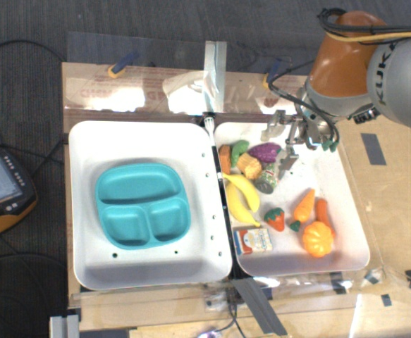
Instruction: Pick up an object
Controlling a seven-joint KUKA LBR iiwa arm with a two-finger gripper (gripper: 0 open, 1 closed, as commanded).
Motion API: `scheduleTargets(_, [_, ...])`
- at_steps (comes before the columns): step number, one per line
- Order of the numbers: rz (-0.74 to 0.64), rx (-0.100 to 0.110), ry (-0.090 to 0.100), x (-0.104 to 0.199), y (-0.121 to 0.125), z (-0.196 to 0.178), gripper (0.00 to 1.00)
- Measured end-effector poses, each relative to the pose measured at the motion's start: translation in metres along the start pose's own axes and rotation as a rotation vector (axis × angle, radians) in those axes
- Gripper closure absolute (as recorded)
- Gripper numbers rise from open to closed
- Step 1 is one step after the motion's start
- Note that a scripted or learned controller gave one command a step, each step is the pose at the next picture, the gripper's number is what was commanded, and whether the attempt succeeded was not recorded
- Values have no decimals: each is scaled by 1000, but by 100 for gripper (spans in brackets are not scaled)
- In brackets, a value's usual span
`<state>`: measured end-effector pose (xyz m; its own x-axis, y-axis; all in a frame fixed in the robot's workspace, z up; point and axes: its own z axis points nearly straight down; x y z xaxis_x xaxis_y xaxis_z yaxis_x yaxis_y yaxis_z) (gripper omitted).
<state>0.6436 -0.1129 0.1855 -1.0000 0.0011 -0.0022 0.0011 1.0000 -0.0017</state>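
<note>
Purple plastic toy eggplant (264,151), camera view: lies near the back of the right white bin (353,220) among toy food, just beside the end effector (290,146), finger state unclear; likely light, stiff, slippery, best pinched across its middle.

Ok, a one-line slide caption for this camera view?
KUKA arm's gripper hovers over toy food in the right bin; a teal divided tray sits in the left bin.

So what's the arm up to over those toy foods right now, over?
Gripper low over the right bin, far end; nothing seen held. Purple toy and small can right beside it. Banana, carrot, pumpkin crowd nearby. Teal tray alone in left bin.
</note>
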Motion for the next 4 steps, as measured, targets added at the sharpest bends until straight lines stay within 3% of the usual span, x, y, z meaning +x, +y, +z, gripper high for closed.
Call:
scheduleTargets(1, [67,-1,-4,100,-2,92,0])
scheduleTargets(2, [24,2,-15,155,-39,94,0])
scheduleTargets(3, [23,5,-16,153,-39,84,100])
scheduleTargets(4, [241,0,-10,69,-16,93,100])
